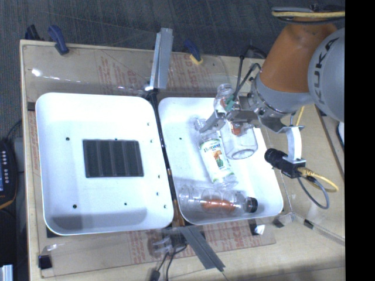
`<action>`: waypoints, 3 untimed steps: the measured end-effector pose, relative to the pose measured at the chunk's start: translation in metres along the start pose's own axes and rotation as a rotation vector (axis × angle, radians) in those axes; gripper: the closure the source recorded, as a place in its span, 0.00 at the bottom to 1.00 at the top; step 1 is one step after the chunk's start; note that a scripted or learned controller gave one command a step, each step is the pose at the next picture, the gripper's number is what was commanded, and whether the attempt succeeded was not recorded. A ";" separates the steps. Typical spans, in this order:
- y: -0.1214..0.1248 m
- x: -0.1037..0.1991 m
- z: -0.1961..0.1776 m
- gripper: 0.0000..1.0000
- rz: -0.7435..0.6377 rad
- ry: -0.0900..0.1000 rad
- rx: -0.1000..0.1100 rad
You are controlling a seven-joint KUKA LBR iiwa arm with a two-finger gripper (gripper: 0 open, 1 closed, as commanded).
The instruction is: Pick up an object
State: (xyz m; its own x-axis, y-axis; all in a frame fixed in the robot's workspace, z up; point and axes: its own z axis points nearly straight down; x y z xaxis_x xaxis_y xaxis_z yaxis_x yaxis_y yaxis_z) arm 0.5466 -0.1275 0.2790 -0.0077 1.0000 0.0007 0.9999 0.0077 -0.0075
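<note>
Glass jar (240, 140) sits in right bin (266, 183), upper part, beside labelled bottle (217, 160). Gripper (233, 115) hovers at its rim; you cannot tell pincer state. Approach step. Next: you descend, pinch rim.

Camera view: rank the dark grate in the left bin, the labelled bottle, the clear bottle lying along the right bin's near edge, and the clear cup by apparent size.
1. Dark grate
2. Clear bottle
3. Labelled bottle, close to the clear bottle; unsure
4. Clear cup, partly hidden by the gripper

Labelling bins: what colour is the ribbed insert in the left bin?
Dark grey, almost black, ribbed insert; camera view.
</note>
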 end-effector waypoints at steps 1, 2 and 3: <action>0.020 -0.080 0.126 0.00 -0.124 0.000 0.000; 0.023 -0.073 0.172 0.00 -0.407 -0.002 -0.006; 0.085 -0.084 0.176 0.00 -0.471 -0.011 -0.022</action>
State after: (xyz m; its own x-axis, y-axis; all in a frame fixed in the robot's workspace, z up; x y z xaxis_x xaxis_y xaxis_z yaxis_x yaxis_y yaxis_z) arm 0.6304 -0.2110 0.1020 -0.4606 0.8875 -0.0116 0.8875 0.4607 0.0122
